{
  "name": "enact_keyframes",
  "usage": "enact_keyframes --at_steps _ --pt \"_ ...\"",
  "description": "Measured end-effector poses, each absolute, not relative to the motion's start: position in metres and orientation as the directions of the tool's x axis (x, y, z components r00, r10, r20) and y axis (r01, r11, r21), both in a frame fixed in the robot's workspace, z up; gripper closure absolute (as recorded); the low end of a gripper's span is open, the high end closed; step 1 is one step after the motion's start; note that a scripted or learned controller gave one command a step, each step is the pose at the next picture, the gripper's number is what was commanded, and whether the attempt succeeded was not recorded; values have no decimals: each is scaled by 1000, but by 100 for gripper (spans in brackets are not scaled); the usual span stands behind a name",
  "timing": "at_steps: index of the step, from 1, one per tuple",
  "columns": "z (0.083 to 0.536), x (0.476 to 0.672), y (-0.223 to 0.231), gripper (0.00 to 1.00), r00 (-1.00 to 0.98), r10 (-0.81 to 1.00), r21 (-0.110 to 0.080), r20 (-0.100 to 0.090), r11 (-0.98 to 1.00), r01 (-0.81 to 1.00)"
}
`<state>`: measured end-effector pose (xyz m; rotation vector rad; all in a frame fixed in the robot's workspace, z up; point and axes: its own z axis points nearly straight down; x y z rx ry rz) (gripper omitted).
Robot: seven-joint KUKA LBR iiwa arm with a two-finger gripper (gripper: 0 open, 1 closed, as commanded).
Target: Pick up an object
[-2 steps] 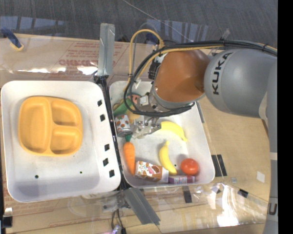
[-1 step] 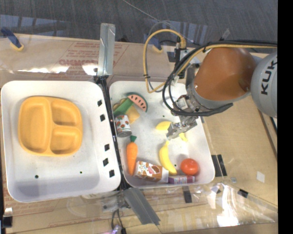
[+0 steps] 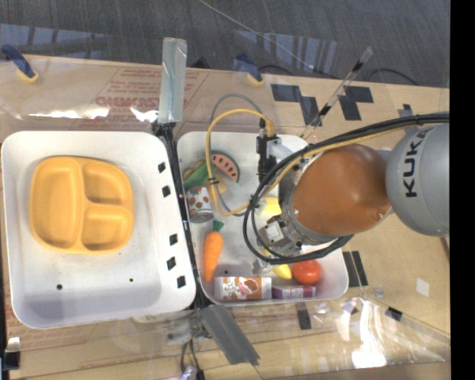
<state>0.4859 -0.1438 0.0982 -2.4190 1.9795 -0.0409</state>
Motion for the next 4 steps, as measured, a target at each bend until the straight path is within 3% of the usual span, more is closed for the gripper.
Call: enact_keyframes --at_steps 1,2,3,4 --pt "262 498 -136 100 117 -993 -11 5 -117 -993" --pt "258 496 -136 0 115 -993 -2 0 -115 -993" --pt "118 504 -114 0 216 -976 -17 8 -216 -976" --pt "108 518 -99 0 271 -963 -11 17 -271 -963"
